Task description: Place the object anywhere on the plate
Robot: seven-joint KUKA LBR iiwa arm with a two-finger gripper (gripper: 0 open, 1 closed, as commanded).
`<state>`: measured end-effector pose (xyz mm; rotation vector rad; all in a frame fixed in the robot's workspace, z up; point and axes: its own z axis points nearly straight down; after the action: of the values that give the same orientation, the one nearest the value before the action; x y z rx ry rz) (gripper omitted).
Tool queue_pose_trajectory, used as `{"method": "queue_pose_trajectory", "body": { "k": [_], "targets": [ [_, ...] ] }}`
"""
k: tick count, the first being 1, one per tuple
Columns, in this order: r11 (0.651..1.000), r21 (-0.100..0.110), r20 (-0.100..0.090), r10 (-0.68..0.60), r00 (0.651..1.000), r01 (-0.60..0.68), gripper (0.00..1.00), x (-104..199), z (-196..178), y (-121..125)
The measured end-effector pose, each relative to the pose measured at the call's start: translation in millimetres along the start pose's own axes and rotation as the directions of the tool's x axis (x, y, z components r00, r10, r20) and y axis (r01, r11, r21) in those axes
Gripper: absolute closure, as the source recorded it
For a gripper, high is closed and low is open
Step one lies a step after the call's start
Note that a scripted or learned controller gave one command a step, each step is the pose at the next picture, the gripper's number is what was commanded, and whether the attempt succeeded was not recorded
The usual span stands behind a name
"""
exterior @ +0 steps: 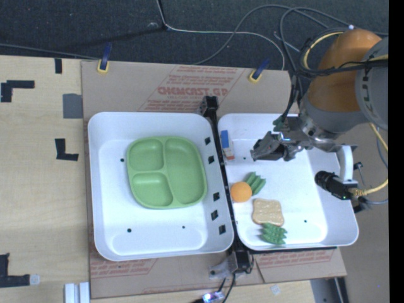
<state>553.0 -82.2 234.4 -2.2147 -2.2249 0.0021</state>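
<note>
Right now the dark two-finger gripper [262, 151] hangs over the upper part of the right white bin [338, 232], and whether anything sits between its fingers cannot be told. Just below it lies a carrot-like orange toy with green leaves [245, 189], then a tan slice of toy bread [267, 212] and a small green leafy toy [273, 234]. Well off to its left, the green three-compartment plate [166, 172] rests in the left white bin [107, 232].

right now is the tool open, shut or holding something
Tool: over the right white bin, above the toy items; whether it is open or shut cannot be told, and nothing is seen in it.
</note>
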Motion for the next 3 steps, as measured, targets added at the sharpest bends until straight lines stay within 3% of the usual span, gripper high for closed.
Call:
{"method": "queue_pose_trajectory", "body": {
  "k": [2,3],
  "targets": [
    [1.0,0.001,0.0,-0.001,1.0,0.001,1.0,103.1,23.0,-11.9],
    [1.0,-0.001,0.0,-0.002,1.0,0.002,1.0,161.3,13.1,-24.6]
  ]
}}
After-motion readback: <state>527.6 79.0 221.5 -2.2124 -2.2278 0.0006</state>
